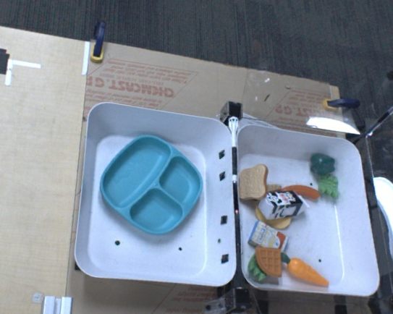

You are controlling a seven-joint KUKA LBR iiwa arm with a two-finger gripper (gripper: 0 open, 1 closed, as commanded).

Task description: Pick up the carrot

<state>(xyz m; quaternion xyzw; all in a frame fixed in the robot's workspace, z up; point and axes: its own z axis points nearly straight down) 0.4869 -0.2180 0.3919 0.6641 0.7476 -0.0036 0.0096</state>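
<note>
Now carrot (pixel 305 271) lies near right bin (pixel 360 236) front edge, beside waffle (pixel 269 261); claw state: cannot tell.

two bins sit side by side on the bench (pixel 17 184). the left bin (pixel 81 245) holds a divided plate (pixel 152 184). in the right bin (pixel 356 264), the carrot (pixel 306 272) lies at the near edge, just right of a waffle (pixel 268 261); a bread slice (pixel 253 181) lies at the far left, with a carton (pixel 280 204) between them.

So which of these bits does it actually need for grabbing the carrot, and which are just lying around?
Needed:
carrot, in the right bin

Just lying about:
blue divided plate
bread slice
black-and-white carton
waffle
green toy
</note>
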